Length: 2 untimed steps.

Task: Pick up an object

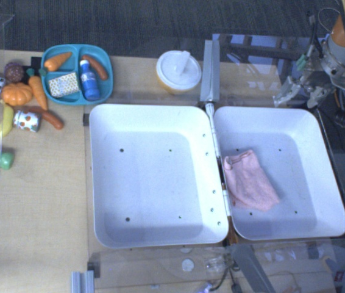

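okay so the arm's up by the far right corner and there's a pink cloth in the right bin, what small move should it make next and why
Probably swing the tool in over the right bin toward the pink cloth. The tool sits beyond the bin's far rim, well away from the cloth, which lies crumpled against the bin's left wall.

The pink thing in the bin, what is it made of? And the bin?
The pink thing looks like soft cloth, maybe a small towel: it lies crumpled with folds and has a dull, fuzzy surface. The bin under it looks like hard white plastic, smooth and slightly speckled, with rounded molded corners.
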Tool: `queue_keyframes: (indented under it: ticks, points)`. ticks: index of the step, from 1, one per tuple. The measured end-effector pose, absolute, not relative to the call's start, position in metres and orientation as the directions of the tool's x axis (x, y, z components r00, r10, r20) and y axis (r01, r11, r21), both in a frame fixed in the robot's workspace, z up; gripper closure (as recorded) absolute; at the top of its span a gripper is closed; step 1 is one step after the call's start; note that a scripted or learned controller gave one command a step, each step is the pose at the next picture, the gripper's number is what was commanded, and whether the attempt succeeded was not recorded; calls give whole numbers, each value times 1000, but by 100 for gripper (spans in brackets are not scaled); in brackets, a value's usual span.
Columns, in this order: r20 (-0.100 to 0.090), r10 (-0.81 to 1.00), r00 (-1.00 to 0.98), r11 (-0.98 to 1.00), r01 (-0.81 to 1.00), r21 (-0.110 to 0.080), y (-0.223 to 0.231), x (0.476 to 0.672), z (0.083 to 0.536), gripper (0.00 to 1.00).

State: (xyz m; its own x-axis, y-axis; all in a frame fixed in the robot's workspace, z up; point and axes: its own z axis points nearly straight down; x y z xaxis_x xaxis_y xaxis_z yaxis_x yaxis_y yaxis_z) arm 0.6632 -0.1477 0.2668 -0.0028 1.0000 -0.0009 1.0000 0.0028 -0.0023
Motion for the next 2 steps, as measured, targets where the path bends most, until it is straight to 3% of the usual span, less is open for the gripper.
queue_keyframes:
  ticks: [1, 2]
  points:
    - [0, 987, -160, 160, 987, 1, -136, 624, 93, 0]
    - [-4, 993, -119, 119, 993, 13, -131, 528, 90, 0]
